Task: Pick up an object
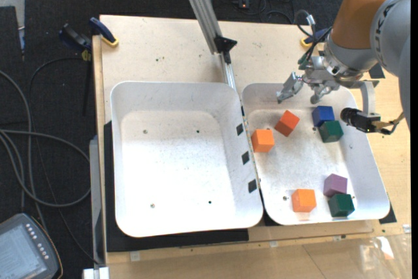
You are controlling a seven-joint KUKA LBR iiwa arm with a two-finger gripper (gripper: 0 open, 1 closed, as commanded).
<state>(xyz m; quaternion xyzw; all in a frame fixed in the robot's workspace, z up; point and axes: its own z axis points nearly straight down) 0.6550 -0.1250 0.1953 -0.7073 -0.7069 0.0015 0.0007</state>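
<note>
Gripper (302,91) hangs over the far end of the right bin (372,170), fingers spread apart with nothing between them. Nearest blocks: a tilted orange block (287,123) just below it and a blue block (322,115) beside a green block (330,131). Another orange block (262,140) lies near the bin's left wall. At the near end sit an orange block (304,200), a purple block (336,184) and a dark green block (341,205).

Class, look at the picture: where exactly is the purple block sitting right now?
The purple block lies in the right bin, near its front right corner, touching the dark green block just in front of it, with an orange block to its left.
</note>
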